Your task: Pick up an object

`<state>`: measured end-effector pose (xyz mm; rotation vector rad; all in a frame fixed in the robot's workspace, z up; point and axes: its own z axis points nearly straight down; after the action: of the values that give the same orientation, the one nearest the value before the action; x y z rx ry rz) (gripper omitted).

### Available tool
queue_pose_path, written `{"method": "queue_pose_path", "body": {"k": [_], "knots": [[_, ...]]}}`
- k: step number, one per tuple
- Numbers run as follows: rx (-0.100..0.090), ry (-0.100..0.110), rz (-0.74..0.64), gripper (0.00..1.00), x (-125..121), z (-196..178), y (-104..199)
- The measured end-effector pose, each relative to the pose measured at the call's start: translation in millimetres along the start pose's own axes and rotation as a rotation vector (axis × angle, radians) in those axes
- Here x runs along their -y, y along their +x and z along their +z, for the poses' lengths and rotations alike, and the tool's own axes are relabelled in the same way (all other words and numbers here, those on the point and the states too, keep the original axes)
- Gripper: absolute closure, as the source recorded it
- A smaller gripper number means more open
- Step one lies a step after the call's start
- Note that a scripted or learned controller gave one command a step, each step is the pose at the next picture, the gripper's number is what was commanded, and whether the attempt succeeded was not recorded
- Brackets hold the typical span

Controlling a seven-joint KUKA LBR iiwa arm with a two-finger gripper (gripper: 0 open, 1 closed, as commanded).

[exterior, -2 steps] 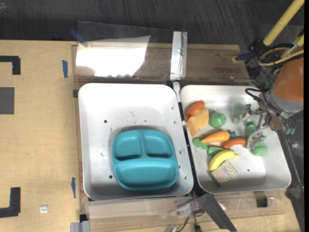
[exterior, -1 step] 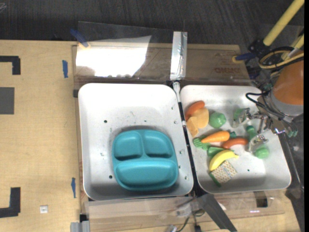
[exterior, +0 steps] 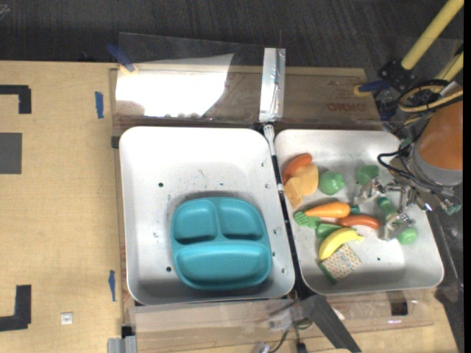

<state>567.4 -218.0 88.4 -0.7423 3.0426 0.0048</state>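
Down in the right bin (exterior: 434, 267), the tool (exterior: 390, 204) hangs low among the toy food; whether it is spread or pinching, I cannot tell. Just off its 9 o'clock lie a carrot (exterior: 327, 210) and a banana (exterior: 338, 241), with green pieces (exterior: 331, 182) close around. Over in the left bin (exterior: 147, 160) sits a teal tray (exterior: 219, 241).
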Motion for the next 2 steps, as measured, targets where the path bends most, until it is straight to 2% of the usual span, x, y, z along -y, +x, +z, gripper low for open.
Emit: {"method": "queue_pose_path", "body": {"k": [1, 2], "knots": [[0.0, 0.004, -0.012, 0.0, 22, 1, -46], [0.001, -0.002, -0.081, 0.0, 36, 2, -71]]}}
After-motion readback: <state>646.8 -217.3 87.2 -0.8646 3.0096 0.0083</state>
